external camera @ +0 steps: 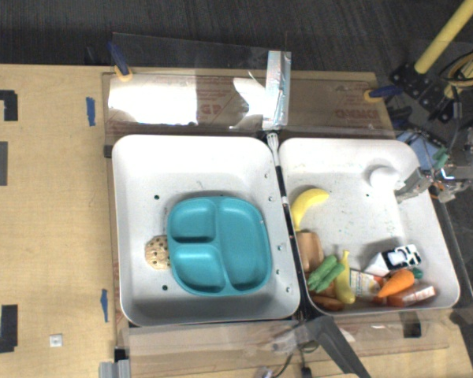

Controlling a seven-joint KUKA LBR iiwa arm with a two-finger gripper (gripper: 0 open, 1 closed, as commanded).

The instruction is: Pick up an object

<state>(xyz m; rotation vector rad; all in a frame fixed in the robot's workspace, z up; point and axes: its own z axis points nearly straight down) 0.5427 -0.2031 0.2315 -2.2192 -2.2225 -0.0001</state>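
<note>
The right bin (355, 211) holds toy food. A yellow banana (309, 205) lies near its left wall. Along the front sit a brown piece (310, 249), a green vegetable (323, 274), a yellow piece (344, 283), an orange carrot (397, 282) and a black-and-white item (400, 257). A white rounded object (381, 176) rests near the back right. My gripper (424, 181) hangs over the bin's right rim, just right of that white object and well behind the carrot. Nothing shows in its grasp.
The left bin (142, 172) carries a teal divided plate (218, 244) with a cookie (157, 252) against its left edge. A clear upright panel (276, 89) stands behind the bins. Cables and a yellow bar (449, 30) crowd the far right.
</note>
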